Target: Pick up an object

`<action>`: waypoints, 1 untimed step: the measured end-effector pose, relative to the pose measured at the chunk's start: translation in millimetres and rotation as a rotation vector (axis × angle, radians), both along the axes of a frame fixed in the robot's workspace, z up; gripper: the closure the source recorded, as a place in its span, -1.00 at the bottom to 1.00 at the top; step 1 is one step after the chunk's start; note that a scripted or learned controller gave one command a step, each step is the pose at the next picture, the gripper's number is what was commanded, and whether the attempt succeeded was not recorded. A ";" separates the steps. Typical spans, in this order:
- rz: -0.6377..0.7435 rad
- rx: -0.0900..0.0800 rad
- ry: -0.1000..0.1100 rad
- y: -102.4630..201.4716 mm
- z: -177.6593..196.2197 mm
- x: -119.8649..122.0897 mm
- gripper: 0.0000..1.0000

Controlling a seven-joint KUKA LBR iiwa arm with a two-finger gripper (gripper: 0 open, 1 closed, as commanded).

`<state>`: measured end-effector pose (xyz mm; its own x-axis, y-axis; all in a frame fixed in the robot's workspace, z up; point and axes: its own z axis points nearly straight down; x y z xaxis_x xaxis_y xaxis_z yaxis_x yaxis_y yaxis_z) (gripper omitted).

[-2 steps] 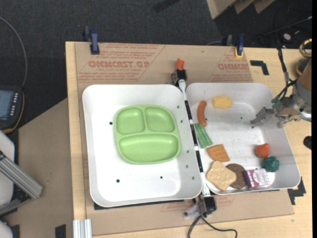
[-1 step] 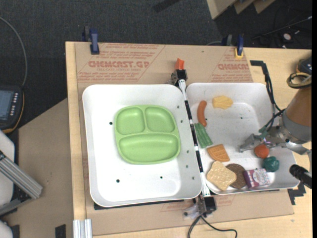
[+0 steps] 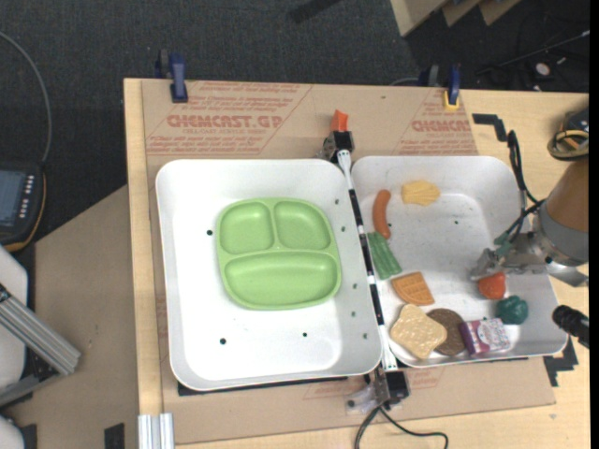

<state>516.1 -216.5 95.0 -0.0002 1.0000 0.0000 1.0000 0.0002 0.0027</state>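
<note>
Gripper [image 3: 491, 267] is hovering at 3 o'clock in the right bin [image 3: 449, 168], directly over a small red-orange piece [image 3: 492, 286]; whether the jaws are open, or gripping anything, cannot be told. Risk, as judged: the green piece [image 3: 512, 309] lying just beside at 5 o'clock and the nearby bin wall may be crowding the jaws, causing a glancing miss.

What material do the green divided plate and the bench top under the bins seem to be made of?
The green divided plate looks like moulded plastic with a satin finish: uniform colour, rounded compartment edges, soft highlights. The bench top appears to be brown protective paper over a sheet, matte, with printed red lettering; what lies beneath is not visible.
</note>
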 end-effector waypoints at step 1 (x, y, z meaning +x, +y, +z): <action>0.009 -0.002 -0.012 51.8 76.1 90.9 1.00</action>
